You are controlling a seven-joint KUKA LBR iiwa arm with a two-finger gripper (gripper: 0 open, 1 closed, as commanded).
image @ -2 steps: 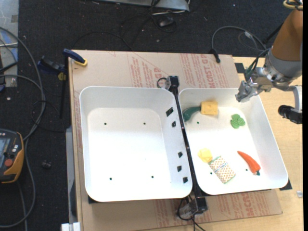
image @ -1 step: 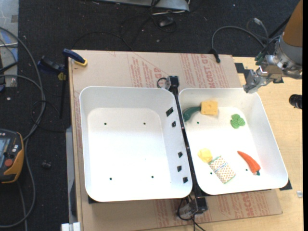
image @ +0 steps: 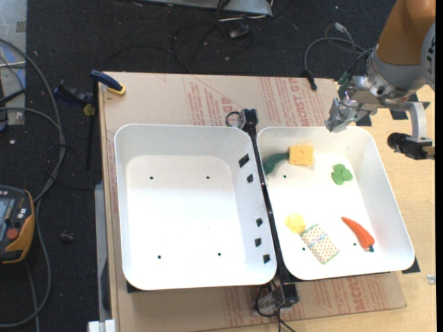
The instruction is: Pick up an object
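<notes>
Right bin, six objects, one claw

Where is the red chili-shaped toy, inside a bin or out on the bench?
Inside. The red chili-shaped toy lies flat on the floor of the right white bin, near its lower right corner.

One fixed camera watches me from above the bench, tilted down at a slant, so the far edge sits at the top. It stands far enough back to take in the left bin, the right bin, the cardboard under them and dark floor beyond. My arm enters from its right edge.
</notes>
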